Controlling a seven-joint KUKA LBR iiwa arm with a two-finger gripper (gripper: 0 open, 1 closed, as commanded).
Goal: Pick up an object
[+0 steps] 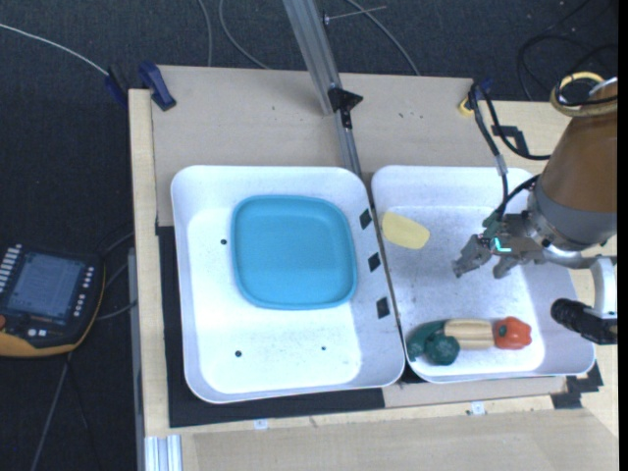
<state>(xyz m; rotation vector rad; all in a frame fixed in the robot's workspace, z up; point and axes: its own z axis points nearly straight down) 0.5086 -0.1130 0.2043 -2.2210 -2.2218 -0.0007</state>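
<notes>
Along the near edge of the right bin [559,361], three small things are lying in a row: a dark green lump [433,345] at the left, a tan stick-shaped piece [469,334] in the middle, and a red, tomato-like piece [511,333] at the right. The green lump and the tan piece are touching, and the tan piece is meeting the red one end to end. All three are sitting on the bin floor with nothing gripping them.

Farther back, above the middle of the same bin, the gripper [483,260] is hanging on the end of the arm [579,180], which is reaching in from the right. Its two dark fingers are spreading apart and pointing down and to the left, and nothing is sitting between them. The gripper is hovering well apart from the row of three things.

Beyond it, toward the far left corner of the right bin, a pale yellow piece [404,231] is lying flat, near the wall between the bins.

The left bin [196,292] is carrying a light blue square plate [293,251], resting flat near its middle. At the back, a metal pole [312,37] is slanting up from the bench [245,116]. A handheld screen unit [44,297] is lying on the dark floor to the left.
</notes>
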